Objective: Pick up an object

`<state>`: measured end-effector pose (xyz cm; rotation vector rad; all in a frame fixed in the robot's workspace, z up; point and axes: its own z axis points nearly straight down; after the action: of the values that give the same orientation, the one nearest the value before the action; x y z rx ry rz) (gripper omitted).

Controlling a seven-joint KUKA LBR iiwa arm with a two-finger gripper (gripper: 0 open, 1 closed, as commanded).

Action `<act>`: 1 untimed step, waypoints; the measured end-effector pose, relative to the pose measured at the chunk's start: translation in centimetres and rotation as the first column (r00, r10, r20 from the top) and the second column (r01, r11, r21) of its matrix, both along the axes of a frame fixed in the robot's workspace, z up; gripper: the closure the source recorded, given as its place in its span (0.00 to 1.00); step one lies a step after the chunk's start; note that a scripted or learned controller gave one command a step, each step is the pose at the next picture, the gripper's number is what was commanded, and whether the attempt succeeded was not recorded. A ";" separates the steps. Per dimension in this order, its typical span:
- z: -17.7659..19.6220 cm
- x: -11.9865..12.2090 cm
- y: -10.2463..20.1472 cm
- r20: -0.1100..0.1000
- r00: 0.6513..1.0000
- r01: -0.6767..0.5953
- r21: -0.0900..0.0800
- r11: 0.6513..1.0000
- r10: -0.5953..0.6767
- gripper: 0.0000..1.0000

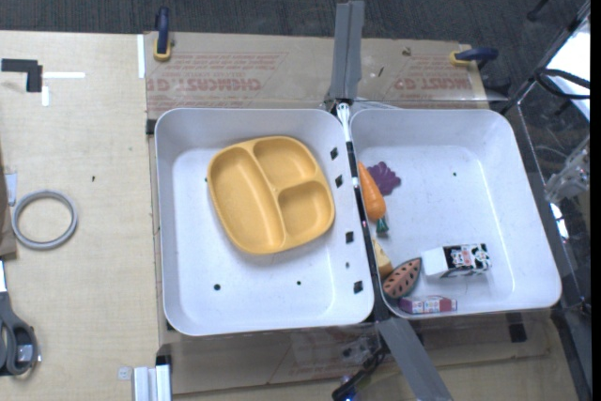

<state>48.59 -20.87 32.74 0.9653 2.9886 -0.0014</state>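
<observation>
— What is seen nearest the camera?

— A pair of scissors [14, 345] is laid on the bench at the near left. In the right bin [488, 155], a small pink and white packet [429, 304] is set against the near wall. Just behind it, a seeded fruit slice [402, 276] is placed beside a cow-patterned carton [457, 260], which is lying on its side.

— And further back?

— A grey tape roll [43, 219] is left flat on the bench, well apart from the bins. A yellow divided plate [271, 193] is held in the left bin [188, 296]. An orange carrot [372, 192] is leaned along the right bin's left wall, with purple grapes [383, 177] touching it. Two clamps [163, 35] are fixed at the far edge.

— How are the jaws set?

— That cannot be told; nothing is seen to be gripped.
</observation>
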 end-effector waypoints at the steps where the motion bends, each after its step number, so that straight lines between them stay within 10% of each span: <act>1: 0.6 1.8 1.4 0.002 0.966 -0.257 -0.001 0.966 0.257 1.00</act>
<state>50.38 -19.44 33.32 0.5688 3.0861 -0.0010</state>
